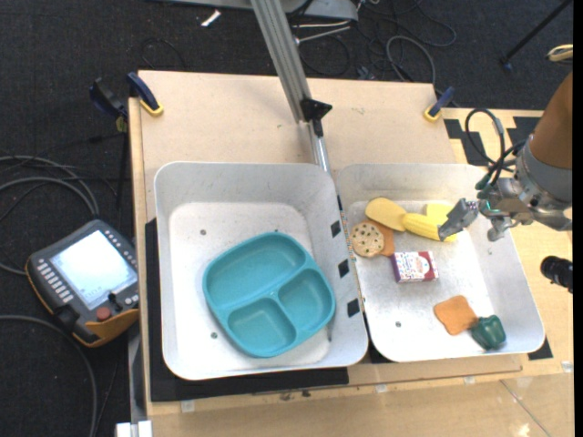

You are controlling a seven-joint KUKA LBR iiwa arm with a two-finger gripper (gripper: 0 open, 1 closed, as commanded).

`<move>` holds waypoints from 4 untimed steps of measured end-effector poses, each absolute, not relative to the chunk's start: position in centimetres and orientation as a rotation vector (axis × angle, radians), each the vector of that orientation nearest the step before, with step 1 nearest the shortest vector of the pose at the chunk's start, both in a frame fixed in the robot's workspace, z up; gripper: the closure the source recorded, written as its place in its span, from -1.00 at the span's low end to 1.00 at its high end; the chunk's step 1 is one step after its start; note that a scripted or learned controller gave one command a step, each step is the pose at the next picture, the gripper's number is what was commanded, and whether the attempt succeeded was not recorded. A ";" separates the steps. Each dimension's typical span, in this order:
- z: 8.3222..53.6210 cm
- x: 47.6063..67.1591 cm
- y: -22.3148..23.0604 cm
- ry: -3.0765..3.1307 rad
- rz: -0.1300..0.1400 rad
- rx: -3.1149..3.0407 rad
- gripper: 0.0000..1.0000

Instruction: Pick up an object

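Corn cob [425,225] lies in the right bin [510,271], just beneath the gripper [474,218], whose jaws hang released and hold nothing. Crowding from the yellow piece [386,213] and cookie [366,238] could spoil a grasp. The table [228,121] stands above cable-strewn dark carpet [64,25].

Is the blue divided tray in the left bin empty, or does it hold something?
Empty. The blue tray lies flat in the left bin, and all three compartments show bare blue floor.

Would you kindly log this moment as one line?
gripper: above right bin, nothing seen held | nearest: yellow corn | teal tray: left bin
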State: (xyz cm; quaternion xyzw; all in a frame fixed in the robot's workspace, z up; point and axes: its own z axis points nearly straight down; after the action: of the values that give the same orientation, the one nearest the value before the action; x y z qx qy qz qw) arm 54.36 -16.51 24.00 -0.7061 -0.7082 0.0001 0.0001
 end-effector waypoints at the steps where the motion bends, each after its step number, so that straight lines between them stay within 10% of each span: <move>1: 24.0 54.4 -16.5 -2.223 0.000 -2.220 -1.00; 4: 9.9 54.2 -15.8 -2.220 -0.008 -2.221 -1.00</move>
State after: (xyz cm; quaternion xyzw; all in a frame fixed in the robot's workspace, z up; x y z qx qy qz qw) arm 54.22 -15.78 9.89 -0.7073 -0.7069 -0.0025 0.0005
